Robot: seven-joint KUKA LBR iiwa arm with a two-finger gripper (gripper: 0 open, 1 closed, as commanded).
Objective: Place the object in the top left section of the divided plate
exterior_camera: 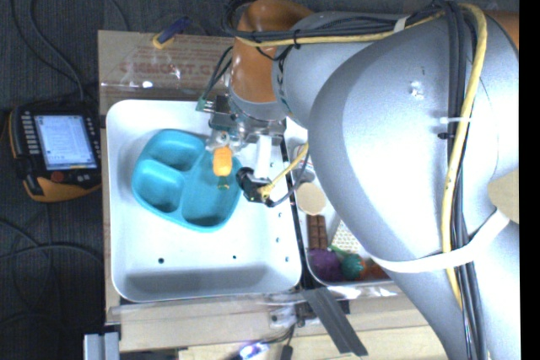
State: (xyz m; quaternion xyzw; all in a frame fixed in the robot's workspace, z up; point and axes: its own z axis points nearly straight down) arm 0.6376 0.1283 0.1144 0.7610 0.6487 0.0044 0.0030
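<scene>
A small orange object (222, 162) is seen at the tip of the gripper (223, 149), above the right-hand part of the blue divided plate (181, 179). It appears to be pinched between the fingers, which are closed narrowly around its upper end, though the fingers themselves are largely masked by the wrist hardware. Whether the object touches the plate's surface cannot be told from this slant.

The divided plate is laid in the left white bin (152, 261), in the upper half of that bin and nearer its left wall than its right. Three sections can be made out in it: one at the upper left, one at the lower left, and a larger one along the right side, over which the orange object is held.

The arm (396, 139) is extended in from the right, its orange band (257, 42) lying above the bin's upper right corner, with yellow and black cables (337, 34) strung along it. A black fitting (251, 184) hangs just beside the plate's right rim.

In the right bin (371, 289), mostly covered by the arm, a pale round disc (311, 199), a brown bar (316, 230), a purple item (325, 263) and an orange-and-green item (353, 265) are gathered towards the lower left corner.

Beyond the bench's left edge, a control pendant (56, 149) is set on the dark floor.
</scene>
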